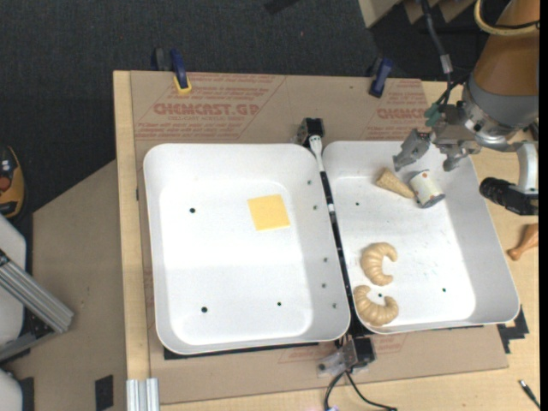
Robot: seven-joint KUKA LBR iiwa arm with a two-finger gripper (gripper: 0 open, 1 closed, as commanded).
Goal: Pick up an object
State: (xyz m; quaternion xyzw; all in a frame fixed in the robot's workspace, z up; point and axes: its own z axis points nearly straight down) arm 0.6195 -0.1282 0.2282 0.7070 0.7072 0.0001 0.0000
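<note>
My gripper hangs open over the right bin's far end, holding nothing. Just below it lie a tan cone and a small white cylinder, touching. Bare floor separates them from two croissants near the front edge.

My pincer hangs upper right, crowded by a cone and cylinder. Two croissants block lower centre; a yellow square sits amid open floor at left.
</note>
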